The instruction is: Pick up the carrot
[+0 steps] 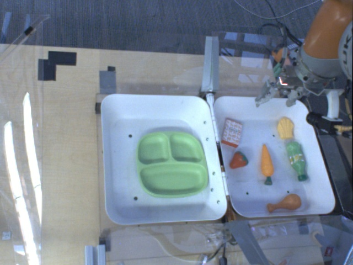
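Carrot (267, 163) lies untouched in the right bin (325, 200), right of centre. Claw (278, 93) (fingers spread, holding nothing) hovers at upper right; approach and grasp remain.

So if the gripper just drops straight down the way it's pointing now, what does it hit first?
Probably bare floor at the far edge of the right bin. The gripper hangs above that rim, short of the carrot and the yellow shell-shaped toy. Depth is hard to judge.

The arm (330, 29) reaches in from the upper right, its orange band topmost and grey wrist below, with the tool (279, 93) pointing down-left, its two fingers spread apart and holding nothing
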Motion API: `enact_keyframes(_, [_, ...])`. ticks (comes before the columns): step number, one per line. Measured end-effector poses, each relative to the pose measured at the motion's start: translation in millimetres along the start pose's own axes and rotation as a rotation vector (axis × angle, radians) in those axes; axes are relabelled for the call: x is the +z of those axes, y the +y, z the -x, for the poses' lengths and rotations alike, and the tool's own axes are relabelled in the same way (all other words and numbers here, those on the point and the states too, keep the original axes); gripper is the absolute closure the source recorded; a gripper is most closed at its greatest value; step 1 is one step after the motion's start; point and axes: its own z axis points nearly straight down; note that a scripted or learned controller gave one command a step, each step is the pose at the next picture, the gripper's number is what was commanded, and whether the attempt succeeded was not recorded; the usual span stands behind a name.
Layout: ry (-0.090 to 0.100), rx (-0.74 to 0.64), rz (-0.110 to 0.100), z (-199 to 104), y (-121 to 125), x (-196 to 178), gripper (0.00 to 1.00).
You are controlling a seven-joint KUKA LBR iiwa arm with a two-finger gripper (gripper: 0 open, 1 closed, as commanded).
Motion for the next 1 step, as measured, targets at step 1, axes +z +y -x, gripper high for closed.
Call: enact_keyframes(1, [0.000,0.074,-0.001,-13.6,-50.6,116.0,0.00])
